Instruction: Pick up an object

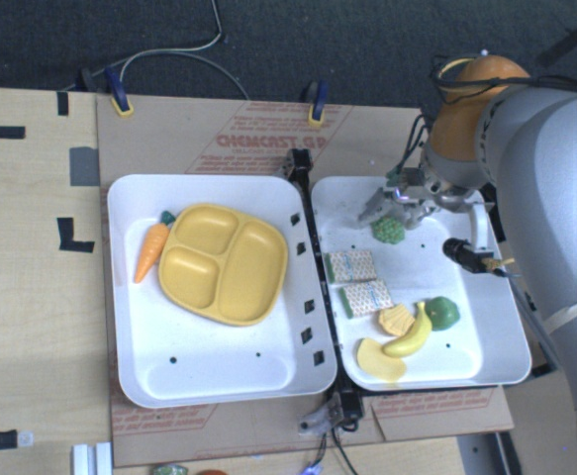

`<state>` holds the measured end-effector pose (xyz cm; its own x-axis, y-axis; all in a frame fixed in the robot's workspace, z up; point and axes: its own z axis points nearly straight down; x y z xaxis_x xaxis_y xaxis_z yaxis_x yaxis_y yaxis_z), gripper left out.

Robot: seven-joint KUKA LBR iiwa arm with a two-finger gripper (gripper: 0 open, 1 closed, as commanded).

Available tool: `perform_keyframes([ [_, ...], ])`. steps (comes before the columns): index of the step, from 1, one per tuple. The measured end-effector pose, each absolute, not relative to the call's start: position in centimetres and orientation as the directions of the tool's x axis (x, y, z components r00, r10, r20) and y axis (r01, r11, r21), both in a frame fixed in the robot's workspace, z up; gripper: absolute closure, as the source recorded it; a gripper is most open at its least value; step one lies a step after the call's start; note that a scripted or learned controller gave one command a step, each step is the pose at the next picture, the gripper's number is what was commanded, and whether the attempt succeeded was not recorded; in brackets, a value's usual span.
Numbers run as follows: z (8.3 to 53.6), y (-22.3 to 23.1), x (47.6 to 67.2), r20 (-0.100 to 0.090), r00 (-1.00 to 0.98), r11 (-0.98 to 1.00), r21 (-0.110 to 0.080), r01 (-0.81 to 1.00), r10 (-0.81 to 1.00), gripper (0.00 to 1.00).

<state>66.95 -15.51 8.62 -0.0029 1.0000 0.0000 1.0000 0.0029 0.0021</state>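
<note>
1. While my arm (535,166) reaches in from the right, my gripper (404,198) sits over the far part of the right bin (496,364), near its back wall.
2. Jaw state: can't tell from this angle. The metal at the tip blurs together, so no call on wide or narrow, and nothing readable as clamped.
3. Closest object: green broccoli piece (389,231), on the bin floor just beside and slightly nearer the camera than my tip. Touching or just apart, can't tell.
4. Other right-bin items, all nearer the camera than my tip:
   - two patterned square pads (359,280), stacked front to back, left of centre
   - yellow banana (411,336) with a green pepper (442,312) just beside its right end
   - orange-yellow wedge (394,319) touching the banana's left side
   - pale yellow piece (379,360) at the near edge, under the banana
5. Left bin (209,384): yellow divided plate (223,262) at centre, orange carrot (150,249) against its left rim. Well apart from my tip.
</note>
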Motion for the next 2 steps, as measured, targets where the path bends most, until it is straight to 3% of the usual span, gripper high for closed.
perform_keyframes([
  [1,9.6,-15.5,67.0,-0.004,-0.005,0.005,0.004,1.0,1.0,1.0],
  [2,11.7,-10.8,66.7,0.001,-0.002,0.002,0.0,1.0,1.0,1.0],
])
